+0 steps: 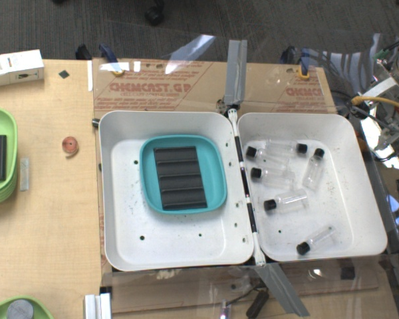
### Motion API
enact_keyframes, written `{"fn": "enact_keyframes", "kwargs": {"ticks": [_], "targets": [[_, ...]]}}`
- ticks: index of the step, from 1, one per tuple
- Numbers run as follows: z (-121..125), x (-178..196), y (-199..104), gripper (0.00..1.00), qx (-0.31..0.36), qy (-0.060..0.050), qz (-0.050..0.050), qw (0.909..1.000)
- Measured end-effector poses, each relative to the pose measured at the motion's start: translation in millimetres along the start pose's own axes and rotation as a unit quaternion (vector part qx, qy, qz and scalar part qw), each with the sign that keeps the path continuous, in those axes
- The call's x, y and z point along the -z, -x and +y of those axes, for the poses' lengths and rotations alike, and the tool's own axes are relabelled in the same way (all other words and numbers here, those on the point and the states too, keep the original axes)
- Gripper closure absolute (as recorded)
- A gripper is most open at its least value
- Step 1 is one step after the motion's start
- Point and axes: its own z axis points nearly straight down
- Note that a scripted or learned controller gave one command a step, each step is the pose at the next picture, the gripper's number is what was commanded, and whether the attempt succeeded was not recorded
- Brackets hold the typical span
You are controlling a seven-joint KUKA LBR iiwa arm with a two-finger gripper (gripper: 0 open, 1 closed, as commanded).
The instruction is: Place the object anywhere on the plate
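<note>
Can't tell gripper state. Vials lie loose in right bin (359, 198); teal plate (216, 178) sits in left bin (120, 238). I'd go for the isolated vial (315, 240) near the front, pinching across its body.

Teal plate (216, 178), black-capped clear vials (289, 201)

Green tray (0, 155): cut off by the left edge, its dark insert only partly seen.
Grey-lidded green pot (16, 309): clipped at the bottom corner.
Clear vials (286, 201): glass bodies faint against the white bin, outlines hard to trace.
Cardboard lettering (149, 85): partly washed out by glare.
</note>
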Motion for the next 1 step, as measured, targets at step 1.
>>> {"fn": "enact_keyframes", "kwargs": {"ticks": [1], "targets": [[-2.3, 2.9, 5.6, 0.00, -0.032, 0.000, 0.000, 0.9995]]}}
